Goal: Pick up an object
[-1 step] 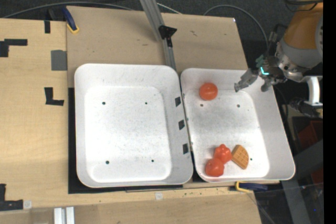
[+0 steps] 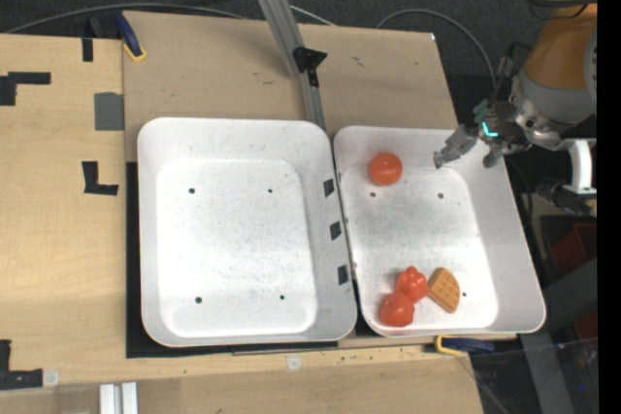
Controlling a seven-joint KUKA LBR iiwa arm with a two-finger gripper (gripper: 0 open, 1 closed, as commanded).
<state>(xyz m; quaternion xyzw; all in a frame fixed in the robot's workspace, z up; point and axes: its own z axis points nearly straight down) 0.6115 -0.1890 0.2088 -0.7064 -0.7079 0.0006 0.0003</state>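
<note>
Red ball (image 2: 385,169) left of the pincer (image 2: 468,150), apart.

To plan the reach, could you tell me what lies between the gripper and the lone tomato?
Just bare bin floor separates gripper and tomato.

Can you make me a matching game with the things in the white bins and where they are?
Things:
1. lone red ball
2. tan waffle piece
3. claw
4. left bin

Places:
A. over the right bin's far right corner
B. near corner of the right bin, beside two red pieces
C. far end of the right bin, by itself
D. next to the right bin, on its left

Pairs: 1-C, 2-B, 3-A, 4-D
</note>
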